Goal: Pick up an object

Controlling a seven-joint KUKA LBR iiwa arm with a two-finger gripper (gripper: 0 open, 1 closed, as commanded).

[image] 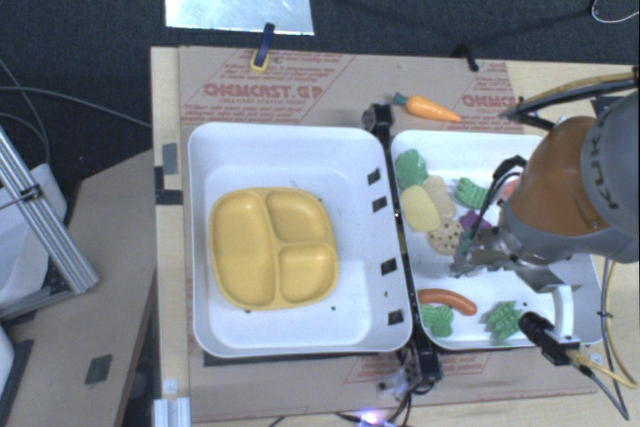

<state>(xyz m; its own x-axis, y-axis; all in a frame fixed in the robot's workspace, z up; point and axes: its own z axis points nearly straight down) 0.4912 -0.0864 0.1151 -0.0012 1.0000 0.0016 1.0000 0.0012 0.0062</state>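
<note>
- Dark carpet surrounds the bench [330, 85], which bears two white bins.
- We see a yellow divided tray [273, 247] in the left bin [290, 147].
- We find toy foods in the right bin [455, 143]: green pieces, a pale yellow piece [420, 209], a red sausage [447, 299].
- An orange carrot [428, 108] lies on the bench beyond that bin's far edge.
- We cannot tell the pincer [462, 260] state; it sits low among the foods.

The right bin [425, 340] holds toy foods: a pale yellow piece [420, 208], a red sausage [448, 299], green pieces [409, 166] and a spotted cookie [445, 237].
</note>
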